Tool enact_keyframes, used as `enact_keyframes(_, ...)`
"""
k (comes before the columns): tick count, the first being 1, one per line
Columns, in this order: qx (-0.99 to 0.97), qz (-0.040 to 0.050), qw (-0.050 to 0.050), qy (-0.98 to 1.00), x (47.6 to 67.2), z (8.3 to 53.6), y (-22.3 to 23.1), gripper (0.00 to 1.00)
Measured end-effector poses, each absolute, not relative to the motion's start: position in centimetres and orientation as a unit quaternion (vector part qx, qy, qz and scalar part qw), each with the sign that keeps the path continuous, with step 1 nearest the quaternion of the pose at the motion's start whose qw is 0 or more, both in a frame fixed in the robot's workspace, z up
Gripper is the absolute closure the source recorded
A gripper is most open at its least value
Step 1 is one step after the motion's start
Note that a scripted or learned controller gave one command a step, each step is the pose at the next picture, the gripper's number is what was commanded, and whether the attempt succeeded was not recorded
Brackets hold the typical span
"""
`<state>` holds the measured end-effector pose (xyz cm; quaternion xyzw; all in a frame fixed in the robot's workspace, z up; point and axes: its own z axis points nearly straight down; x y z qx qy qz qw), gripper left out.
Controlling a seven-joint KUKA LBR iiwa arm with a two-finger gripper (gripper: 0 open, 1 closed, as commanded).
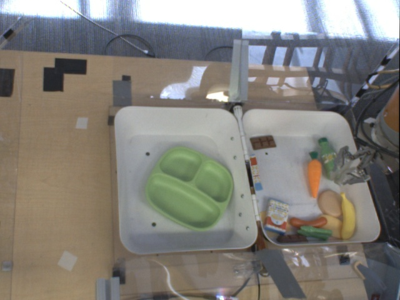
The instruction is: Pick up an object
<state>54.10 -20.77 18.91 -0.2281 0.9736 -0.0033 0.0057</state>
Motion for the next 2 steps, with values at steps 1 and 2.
enact_keyframes(1,-0.098,-0.001,0.006,0.995,54.2,23.0,-16.1,1.0)
enact_keyframes(2,-0.005,-0.0001,0.006,1.0,54.6,28.0,-10.7,1.0)
